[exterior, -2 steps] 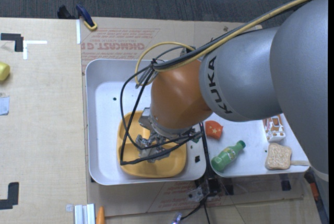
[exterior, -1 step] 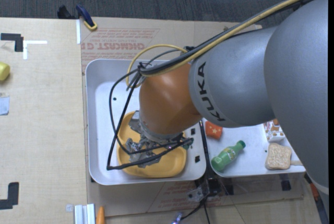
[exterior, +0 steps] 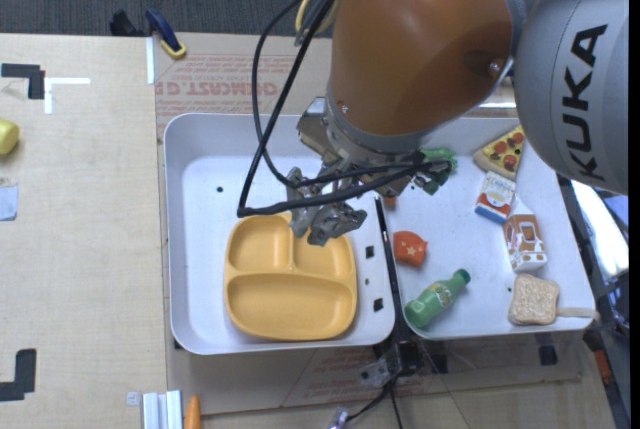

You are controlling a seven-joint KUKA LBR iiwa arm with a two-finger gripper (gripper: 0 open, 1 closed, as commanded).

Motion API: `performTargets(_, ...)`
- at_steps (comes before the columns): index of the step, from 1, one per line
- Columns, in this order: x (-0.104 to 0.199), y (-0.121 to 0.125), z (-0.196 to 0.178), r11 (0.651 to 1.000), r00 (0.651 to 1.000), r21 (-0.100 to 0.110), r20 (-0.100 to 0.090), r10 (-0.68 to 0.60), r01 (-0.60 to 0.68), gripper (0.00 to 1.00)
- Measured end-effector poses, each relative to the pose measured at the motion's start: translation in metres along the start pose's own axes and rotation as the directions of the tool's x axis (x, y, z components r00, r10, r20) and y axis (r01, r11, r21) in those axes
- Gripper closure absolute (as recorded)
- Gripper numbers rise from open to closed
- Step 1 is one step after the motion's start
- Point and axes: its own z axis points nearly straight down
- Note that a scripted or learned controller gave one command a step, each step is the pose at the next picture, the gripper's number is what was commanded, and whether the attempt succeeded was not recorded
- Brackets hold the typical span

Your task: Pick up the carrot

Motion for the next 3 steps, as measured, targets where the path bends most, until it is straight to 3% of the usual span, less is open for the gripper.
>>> performTargets(1,0.0,0.0,0.0,1.0,1.0,0.0,-0.001,-0.001,0.001,0.0)
performTargets(2,0.022,-0.016,0.145,0.996,0.996,-0.004,-0.005,-0.09,0.09,0.0)
performTargets(3,0.003,0.001,0.256,0.93,0.93,-0.005,-0.003,-0.366,0.366,0.0)
